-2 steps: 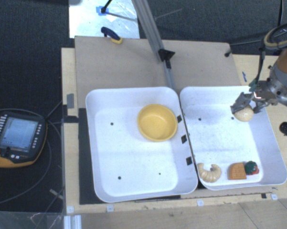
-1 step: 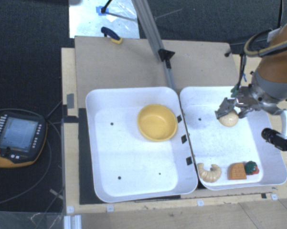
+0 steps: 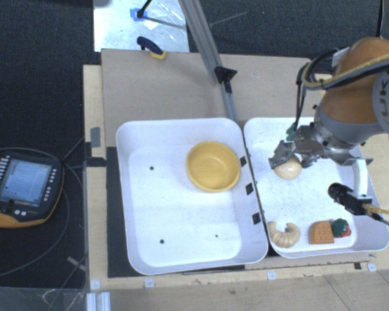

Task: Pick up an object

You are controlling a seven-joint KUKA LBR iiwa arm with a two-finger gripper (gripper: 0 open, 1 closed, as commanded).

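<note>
Gripper [image 3: 286, 159] sits low in the right bin [image 3: 265, 131], right on a pale round object [image 3: 288, 169] near the bin's left wall; can't tell its state or whether there's a real hold. Judging by that, pick is mid-attempt w/ lift left. Croissant [image 3: 284, 234] and cracker [image 3: 321, 232] lie untouched along the front edge; yellow bowl [image 3: 213, 166] is in the left bin [image 3: 139, 193].

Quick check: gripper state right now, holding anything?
Gripper: cannot be told; it sits right over a beige rounded object in the right bin.
</note>
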